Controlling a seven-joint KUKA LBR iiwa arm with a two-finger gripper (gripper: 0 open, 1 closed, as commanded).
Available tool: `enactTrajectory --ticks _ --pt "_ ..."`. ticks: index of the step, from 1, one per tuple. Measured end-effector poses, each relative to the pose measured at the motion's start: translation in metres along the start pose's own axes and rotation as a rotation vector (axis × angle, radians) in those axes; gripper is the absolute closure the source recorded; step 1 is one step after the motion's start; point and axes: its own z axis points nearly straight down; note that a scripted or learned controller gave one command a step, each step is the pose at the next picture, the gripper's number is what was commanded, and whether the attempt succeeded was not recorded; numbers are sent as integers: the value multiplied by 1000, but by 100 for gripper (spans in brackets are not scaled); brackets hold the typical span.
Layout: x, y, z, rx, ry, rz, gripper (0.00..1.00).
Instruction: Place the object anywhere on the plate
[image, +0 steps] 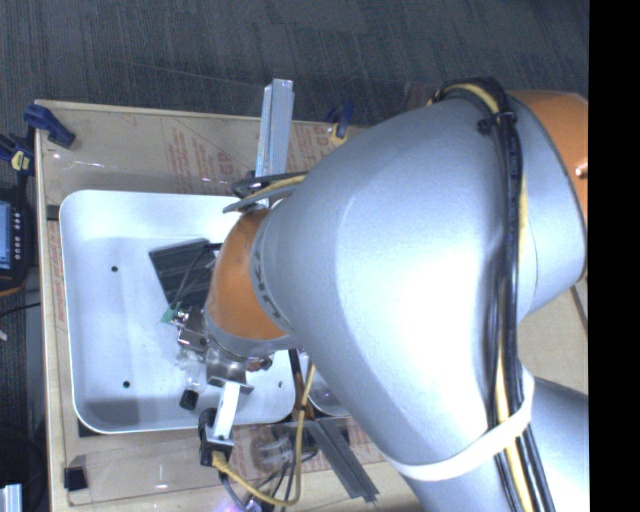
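My arm's grey bulk and orange wrist band (235, 290) cover most of the view. The gripper (198, 345) reaches down into the left white bin (100, 300), near its front right part. A flat dark rectangular object (180, 262) lies tilted in the bin just behind the gripper, partly hidden by the wrist. A small green piece (170, 316) shows beside the gripper's left side. A pale curved rim (318, 400), possibly the plate, peeks out from under the arm to the right of the bin.
A small black bit (188, 400) lies near the bin's front wall. Cables and a metal bracket (270, 455) sit in front of the bins. An upright metal bar (274, 125) stands behind the left bin. The right bin is hidden by the arm.
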Motion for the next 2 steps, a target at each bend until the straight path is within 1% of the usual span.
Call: enactTrajectory --ticks 1,2 --pt "17 -7 -83 -1 3 289 100" --pt "-8 37 -143 0 3 344 100"
